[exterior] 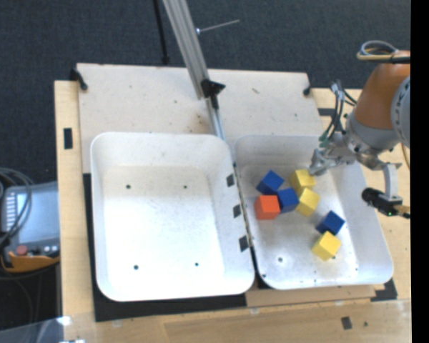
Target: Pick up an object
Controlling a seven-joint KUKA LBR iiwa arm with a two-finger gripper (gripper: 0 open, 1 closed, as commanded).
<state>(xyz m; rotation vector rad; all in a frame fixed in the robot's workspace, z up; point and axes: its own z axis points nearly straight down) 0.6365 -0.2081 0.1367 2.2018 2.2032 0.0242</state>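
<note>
The grey arm with its orange band (383, 95) reaches in from the right, wrist angled down and left, placing the gripper (320, 164) low over the far part of the right bin (365, 263), just above a yellow cube (302, 179). Whether the jaws are parted or closed cannot be told at this size, and nothing is visibly held. The cube sits in a cluster with two blue cubes (271, 182) (287, 199), an orange cube (267, 206) and another yellow cube (309, 201). Nearer and to the right lie a third blue cube (332, 222) and a third yellow cube (327, 246). The left bin (164, 220) adjoins.
</note>
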